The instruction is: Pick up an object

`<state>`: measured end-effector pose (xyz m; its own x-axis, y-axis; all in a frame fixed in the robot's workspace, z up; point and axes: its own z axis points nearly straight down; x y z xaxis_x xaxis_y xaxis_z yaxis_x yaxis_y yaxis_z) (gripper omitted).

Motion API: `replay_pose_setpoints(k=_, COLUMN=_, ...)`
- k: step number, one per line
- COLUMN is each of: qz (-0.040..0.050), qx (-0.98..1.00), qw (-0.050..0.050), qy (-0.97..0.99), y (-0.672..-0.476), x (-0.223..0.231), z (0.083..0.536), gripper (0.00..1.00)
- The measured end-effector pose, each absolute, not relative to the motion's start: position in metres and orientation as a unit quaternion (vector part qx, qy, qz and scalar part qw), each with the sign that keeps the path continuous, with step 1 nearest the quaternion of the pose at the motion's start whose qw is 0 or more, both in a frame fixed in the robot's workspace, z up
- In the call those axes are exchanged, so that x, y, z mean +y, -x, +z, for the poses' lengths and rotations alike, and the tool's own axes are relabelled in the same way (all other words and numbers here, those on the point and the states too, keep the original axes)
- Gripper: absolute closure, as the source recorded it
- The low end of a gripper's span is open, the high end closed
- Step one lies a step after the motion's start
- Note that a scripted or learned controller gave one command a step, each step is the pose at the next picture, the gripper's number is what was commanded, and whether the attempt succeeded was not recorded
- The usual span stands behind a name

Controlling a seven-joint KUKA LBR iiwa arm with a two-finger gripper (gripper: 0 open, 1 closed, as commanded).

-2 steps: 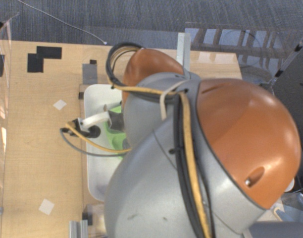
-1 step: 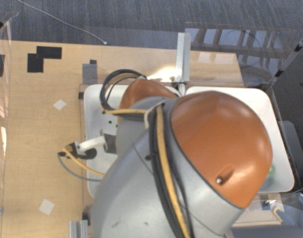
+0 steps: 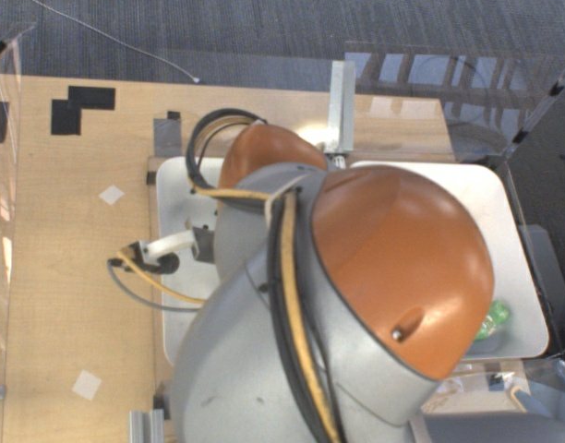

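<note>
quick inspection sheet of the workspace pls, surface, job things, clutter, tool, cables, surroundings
surface: wooden bench with black tape marks and small pale squares; two white bins, left bin and right bin, both largely covered by the arm
job things: one green object at the right bin's near right, partly hidden by the arm; too small to identify
clutter: nothing seen
tool: hidden under the arm over the left bin; state cannot be told
cables: yellow and black cables loop off the arm over the left bin's edge; a black loop near the wrist
surroundings: dark carpet beyond the bench; clear panels behind the right bin
</note>
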<state>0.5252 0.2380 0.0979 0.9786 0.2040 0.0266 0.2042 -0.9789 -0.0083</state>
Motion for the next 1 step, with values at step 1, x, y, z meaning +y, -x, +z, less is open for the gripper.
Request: replay_pose_setpoints(k=1, qz=-0.0038, qx=-0.102, qw=0.003, qy=0.995, y=-0.5129, x=0.2362, z=0.1684, gripper=1.0)
